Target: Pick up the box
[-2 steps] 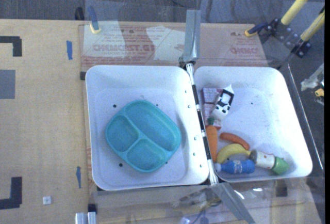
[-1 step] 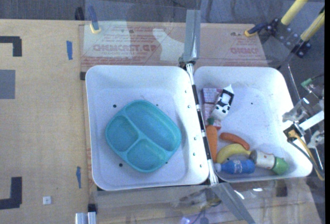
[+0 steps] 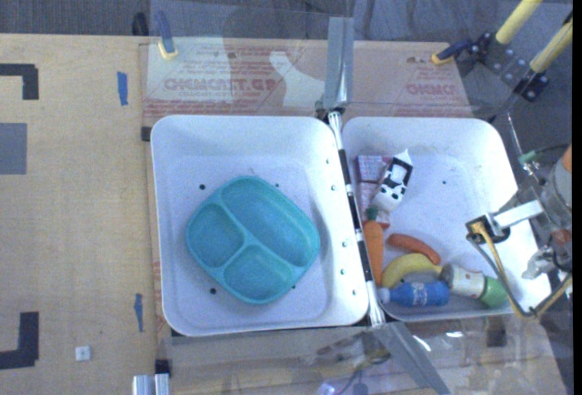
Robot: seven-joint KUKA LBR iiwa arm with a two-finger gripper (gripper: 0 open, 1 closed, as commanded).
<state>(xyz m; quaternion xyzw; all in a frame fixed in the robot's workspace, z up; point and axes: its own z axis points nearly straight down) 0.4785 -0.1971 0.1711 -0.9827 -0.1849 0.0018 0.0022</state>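
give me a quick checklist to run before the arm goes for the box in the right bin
1. Box located: ok, the box lies at the right bin's upper left, against the divider wall.
2. Box free on top: ok, nothing lies over it.
3. Room around the box: not ok, a black and white toy touches its right side.
4. Gripper above the box: not ok, the gripper sits at the bin's right edge, far from it.
5. Fingers ready: cannot tell.
6. Path across the bin: ok, bare floor between gripper and box.

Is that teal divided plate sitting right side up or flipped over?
Right side up: the teal plate in the left bin shows its three hollow compartments facing upward.
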